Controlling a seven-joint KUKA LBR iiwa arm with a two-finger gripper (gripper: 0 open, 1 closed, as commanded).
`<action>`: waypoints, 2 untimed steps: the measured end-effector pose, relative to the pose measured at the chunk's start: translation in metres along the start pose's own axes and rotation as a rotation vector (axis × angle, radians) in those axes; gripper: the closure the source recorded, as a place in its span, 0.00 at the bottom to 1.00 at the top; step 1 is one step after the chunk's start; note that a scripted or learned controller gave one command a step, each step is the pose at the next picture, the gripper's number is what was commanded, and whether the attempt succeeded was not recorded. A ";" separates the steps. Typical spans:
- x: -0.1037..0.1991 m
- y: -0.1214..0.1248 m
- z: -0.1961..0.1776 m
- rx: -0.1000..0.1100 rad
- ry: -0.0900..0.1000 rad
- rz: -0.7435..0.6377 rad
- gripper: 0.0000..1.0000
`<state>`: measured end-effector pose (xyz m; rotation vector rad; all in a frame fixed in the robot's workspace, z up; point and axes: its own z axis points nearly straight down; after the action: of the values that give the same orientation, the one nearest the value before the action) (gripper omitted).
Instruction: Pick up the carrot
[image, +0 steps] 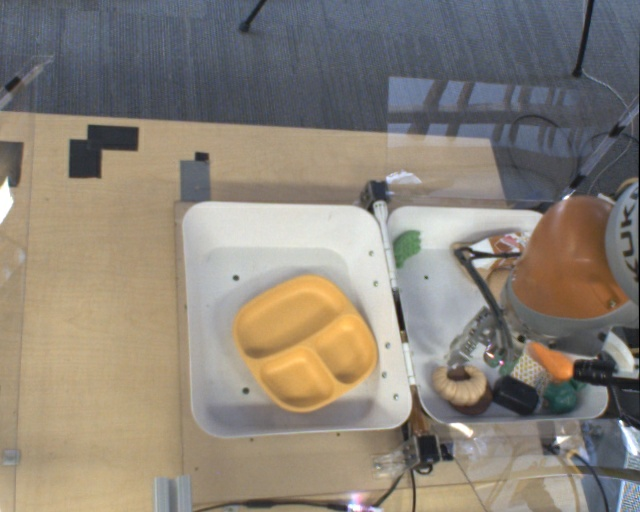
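Lying in right bin (432, 300): carrot (549, 359), beside claw (487, 347).

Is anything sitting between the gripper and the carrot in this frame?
Nothing visible does. The gripper hangs low in the right bin, and the carrot lies just to its right, partly under the arm, with no object between them.

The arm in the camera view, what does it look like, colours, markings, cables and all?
The arm is grey with a rounded, glossy orange band above the wrist and part of a black letter marking on its pale casing at the right edge. A black cable loops along its left side. Its pincer is bare silvery metal.
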<state>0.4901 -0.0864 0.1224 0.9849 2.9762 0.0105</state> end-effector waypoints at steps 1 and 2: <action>-0.096 -0.041 0.032 0.003 -0.016 -0.197 1.00; -0.096 -0.040 0.032 0.001 -0.016 -0.196 0.00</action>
<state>0.5432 -0.1757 0.0903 0.6854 3.0430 -0.0004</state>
